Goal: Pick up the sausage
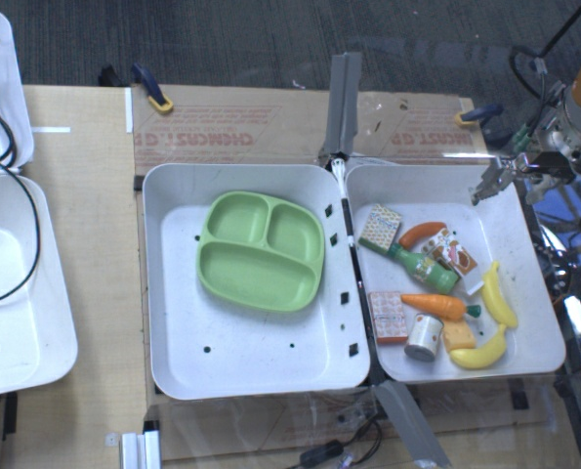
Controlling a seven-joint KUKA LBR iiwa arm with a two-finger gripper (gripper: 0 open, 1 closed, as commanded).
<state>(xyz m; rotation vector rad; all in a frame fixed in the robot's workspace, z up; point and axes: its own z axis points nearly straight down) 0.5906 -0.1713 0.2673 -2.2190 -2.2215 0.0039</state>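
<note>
The sausage [422,233] is a short red-orange curved piece in the right bin [524,262]. It lies near the bin's middle, between a small patterned box [380,227] and a printed packet [453,253]. My gripper [502,193] hangs over the bin's far right corner, up and to the right of the sausage and well apart from it. Its two thin fingers are spread open with nothing between them.
Around the sausage lie a green bottle [419,265], a carrot [435,305], two bananas [498,299], a small can [424,338] and another patterned box [388,316]. The left bin [173,340] holds a green divided plate [263,250]. A grey divider post [343,106] stands behind the bins.
</note>
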